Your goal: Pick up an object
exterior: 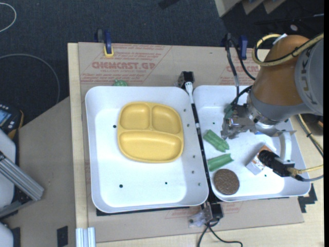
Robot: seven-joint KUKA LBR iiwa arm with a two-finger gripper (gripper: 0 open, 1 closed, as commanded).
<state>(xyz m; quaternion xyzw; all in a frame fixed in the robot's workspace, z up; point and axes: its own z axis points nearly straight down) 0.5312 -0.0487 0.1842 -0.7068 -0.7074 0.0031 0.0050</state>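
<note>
You had the gripper (232, 128) low in the right white bin (272, 192), seemingly lined up for the upper green pod-shaped piece (216, 140) just beside it; jaw state I couldn't tell.

Grey arm (308, 81) with a broad, rounded orange band (280, 71) above the wrist. Yellow and black cables loop over the band. Small metallic gripper (234, 125) at the tip, dark wiring running along it.
</note>
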